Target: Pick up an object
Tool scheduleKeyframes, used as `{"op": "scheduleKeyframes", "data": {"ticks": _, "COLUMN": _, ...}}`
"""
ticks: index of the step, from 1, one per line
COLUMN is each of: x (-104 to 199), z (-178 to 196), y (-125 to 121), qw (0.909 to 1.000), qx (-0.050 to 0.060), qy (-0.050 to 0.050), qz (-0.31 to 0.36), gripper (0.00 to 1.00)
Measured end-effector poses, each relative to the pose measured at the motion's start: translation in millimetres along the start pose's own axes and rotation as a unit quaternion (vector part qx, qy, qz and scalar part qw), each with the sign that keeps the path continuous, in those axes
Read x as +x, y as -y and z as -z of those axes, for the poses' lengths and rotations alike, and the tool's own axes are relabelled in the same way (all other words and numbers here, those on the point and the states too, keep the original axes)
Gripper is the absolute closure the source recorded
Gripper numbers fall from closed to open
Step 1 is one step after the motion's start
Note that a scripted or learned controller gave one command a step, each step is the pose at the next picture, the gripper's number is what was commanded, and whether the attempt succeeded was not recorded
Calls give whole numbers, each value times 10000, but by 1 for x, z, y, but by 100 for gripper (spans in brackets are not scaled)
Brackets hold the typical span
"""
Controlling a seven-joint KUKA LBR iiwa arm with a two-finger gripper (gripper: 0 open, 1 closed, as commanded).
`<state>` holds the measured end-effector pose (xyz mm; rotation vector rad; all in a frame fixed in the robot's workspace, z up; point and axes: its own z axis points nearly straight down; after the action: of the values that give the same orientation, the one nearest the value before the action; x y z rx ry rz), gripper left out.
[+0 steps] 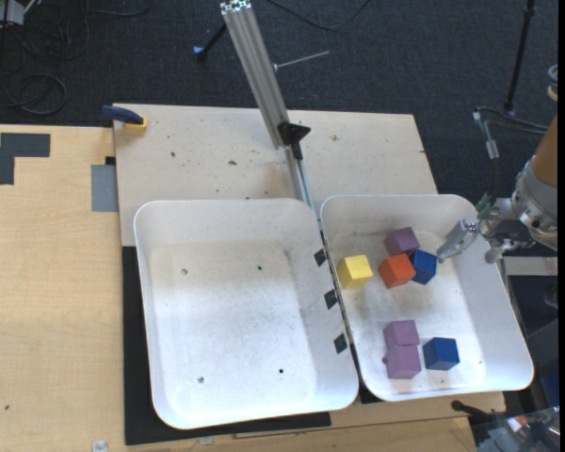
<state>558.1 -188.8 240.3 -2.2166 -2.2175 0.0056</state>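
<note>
The right bin (508, 347) holds several small blocks. A yellow block (355, 269), an orange block (395, 271), a purple block (401, 241) and a blue block (424, 266) cluster in its far half. Two purple blocks (402, 347) and another blue block (441, 352) lie nearer the front. My gripper (473, 248) hangs over the bin's far right edge, open, with nothing between its fingers. Its left finger (452, 243) is just right of the upper blue block.
The left bin (151, 252) stands beside the right one, with black clips (330, 298) along the shared wall. A slanted aluminium post (264, 73) rises behind the bins. The arm's wrist (537, 201) enters from the right.
</note>
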Motion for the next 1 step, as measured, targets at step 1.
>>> {"op": "scheduleKeyframes", "data": {"ticks": 1, "x": -5, "z": -48, "y": -6, "qw": 10000, "qx": 1, "qy": 1, "qz": -10, "gripper": 0}}
